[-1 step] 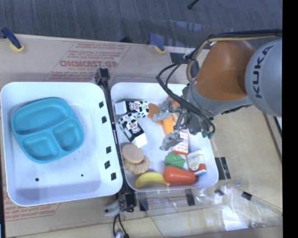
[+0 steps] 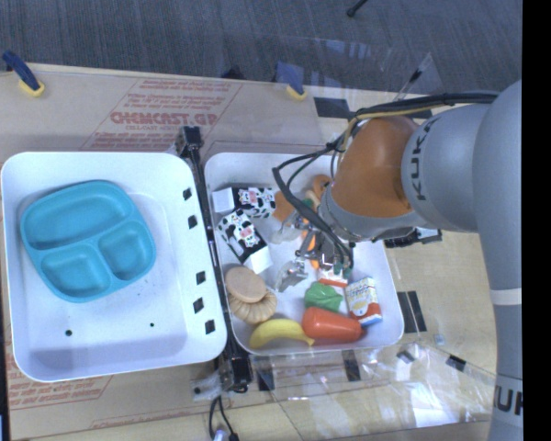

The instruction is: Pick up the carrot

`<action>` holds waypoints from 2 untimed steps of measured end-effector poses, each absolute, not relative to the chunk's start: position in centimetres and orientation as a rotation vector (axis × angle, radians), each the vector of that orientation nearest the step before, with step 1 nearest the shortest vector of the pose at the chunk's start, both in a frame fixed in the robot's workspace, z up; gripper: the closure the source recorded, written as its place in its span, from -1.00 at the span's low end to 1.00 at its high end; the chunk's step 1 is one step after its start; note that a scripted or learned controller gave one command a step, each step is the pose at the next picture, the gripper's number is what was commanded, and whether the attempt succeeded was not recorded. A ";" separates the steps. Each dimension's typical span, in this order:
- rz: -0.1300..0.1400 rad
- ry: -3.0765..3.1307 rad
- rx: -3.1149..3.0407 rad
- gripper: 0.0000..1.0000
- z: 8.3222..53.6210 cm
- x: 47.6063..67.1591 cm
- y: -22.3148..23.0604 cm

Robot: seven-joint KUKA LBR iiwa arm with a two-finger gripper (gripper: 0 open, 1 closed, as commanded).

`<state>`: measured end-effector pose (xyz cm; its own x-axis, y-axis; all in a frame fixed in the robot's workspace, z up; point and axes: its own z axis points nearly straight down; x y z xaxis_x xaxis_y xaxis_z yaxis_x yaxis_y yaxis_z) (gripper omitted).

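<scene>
— Brown cardboard covers the bench (image 2: 257, 108), right? What sits on it?

— Two shallow white bins side by side. The left bin (image 2: 37, 338) bears a blue divided plate (image 2: 85, 238). The right bin (image 2: 390, 310) is crowded with toy food.

— Where's the carrot?

— The carrot (image 2: 331, 324) lies near the front edge of the right bin, orange body flat, its green top (image 2: 323, 296) pointing toward the gripper. A banana (image 2: 277, 333) touches it on the left, and a small carton (image 2: 362, 299) lies just beside it on the right. Round biscuits (image 2: 249, 294) are stacked left of the banana, and two cow-patterned pieces (image 2: 245, 217) lie farther back.

— And the arm?

— The grey arm (image 2: 459, 168) reaches in from the right. The gripper (image 2: 314, 263) hangs over the middle of the right bin, just above the carrot's green top. Whether the jaws are spread or pressed together, I cannot tell; nothing visibly sits between them.
</scene>
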<state>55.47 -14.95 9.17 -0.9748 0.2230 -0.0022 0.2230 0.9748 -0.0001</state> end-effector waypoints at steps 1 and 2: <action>-0.001 3.119 0.336 1.00 10.3 55.6 -14.7; 0.001 3.138 0.077 1.00 15.5 49.1 -10.4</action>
<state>49.08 -10.37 15.50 -0.9988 0.0491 -0.0025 0.0491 0.9988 0.0007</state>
